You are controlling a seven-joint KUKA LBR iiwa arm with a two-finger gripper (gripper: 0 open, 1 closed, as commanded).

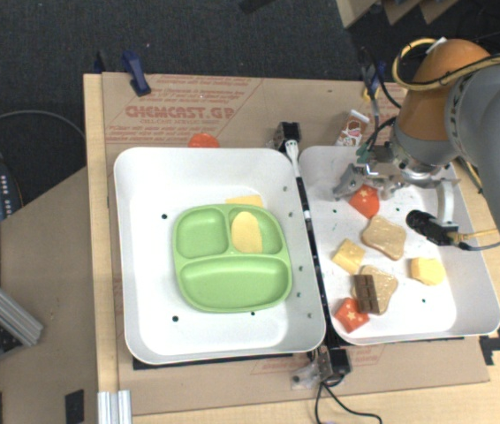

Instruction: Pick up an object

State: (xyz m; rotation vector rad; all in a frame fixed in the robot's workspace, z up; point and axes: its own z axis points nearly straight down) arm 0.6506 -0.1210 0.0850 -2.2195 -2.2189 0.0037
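The gripper (pixel 363 180) sits low in the right bin (pixel 471 312), right above a red-orange piece (pixel 365 202) near the bin's back. Honestly can't tell whether it's grabbing it.

The cardboard sheet (pixel 179 104) reads "CHEMCAST G P" in red.

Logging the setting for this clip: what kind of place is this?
Likely a robotics lab bench, not a kitchen: toy food lies in white bins on cardboard, and cables trail around a grey arm.
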